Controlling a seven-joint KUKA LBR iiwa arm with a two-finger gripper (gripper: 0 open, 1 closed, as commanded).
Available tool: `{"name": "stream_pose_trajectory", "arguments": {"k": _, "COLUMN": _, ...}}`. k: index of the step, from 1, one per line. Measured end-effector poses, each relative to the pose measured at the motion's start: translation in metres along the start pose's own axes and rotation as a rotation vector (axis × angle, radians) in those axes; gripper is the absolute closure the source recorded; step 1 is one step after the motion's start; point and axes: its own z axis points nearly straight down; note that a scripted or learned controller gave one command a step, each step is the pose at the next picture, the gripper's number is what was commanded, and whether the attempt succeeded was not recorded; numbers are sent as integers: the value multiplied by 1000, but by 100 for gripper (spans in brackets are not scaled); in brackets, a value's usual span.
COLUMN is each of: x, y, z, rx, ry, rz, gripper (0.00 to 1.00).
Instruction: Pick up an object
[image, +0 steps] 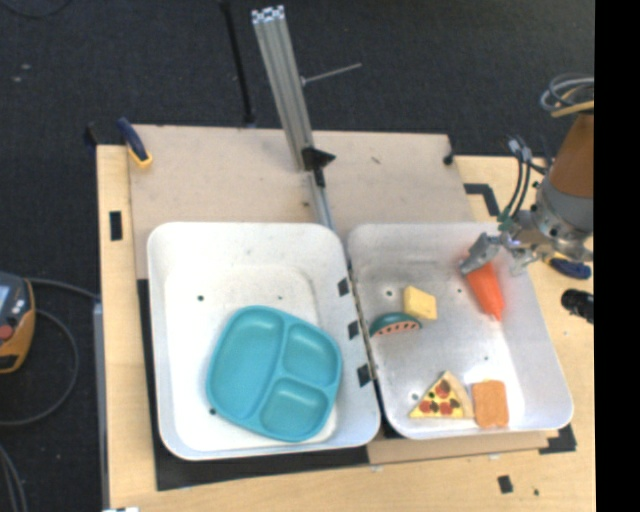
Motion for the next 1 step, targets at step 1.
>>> {"name": "stream_pose_trajectory", "arguments": {"k": 1, "x": 6, "y": -5, "z": 54, "rx": -6, "ry": -2, "rz": 0, "gripper": 0}}
